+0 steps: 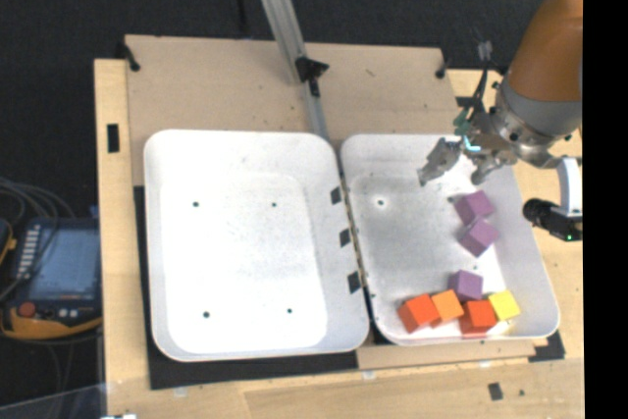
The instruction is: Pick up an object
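My gripper (457, 169) hangs over the upper part of the right bin (392, 240), its two fingers spread apart with nothing between them. Just below and to its right lie two purple blocks, one (474, 207) above the other (480, 236). A third purple block (469, 284) sits lower down. Along the bin's front edge are an orange-red block (419, 312), an orange block (447, 305), another orange-red block (480, 315) and a yellow block (504, 305).
The left bin (240, 245) stands beside the right one. A slanted metal pole (280, 5) rises from the back of the bench between the bins. A screen device (54, 275) sits off the bench at left.
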